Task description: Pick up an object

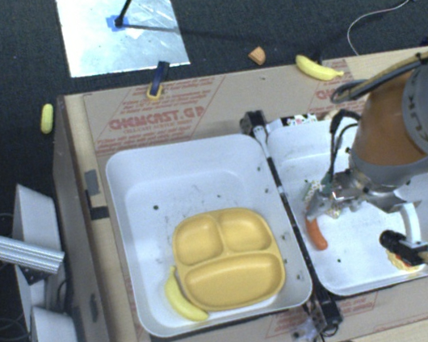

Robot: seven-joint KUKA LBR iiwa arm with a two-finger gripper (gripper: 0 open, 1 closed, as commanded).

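Observation:
A small orange carrot-shaped piece [316,234] lies in the right bin [364,275] near its left wall. My gripper [315,202] hangs just above and slightly behind it, reaching in from the right. A yellow compartment plate [228,258] fills the front of the left bin [189,170], with a yellow banana [181,301] tucked against its front left edge. A yellow thing [399,259] sits at the right bin's front right, partly hidden by the robot.
On the cardboard behind the bins lie another banana [317,67] and a small orange-brown piece [258,56]. A yellow object [46,118] rests off the bench's back left corner. A black divider [284,203] separates the two bins.

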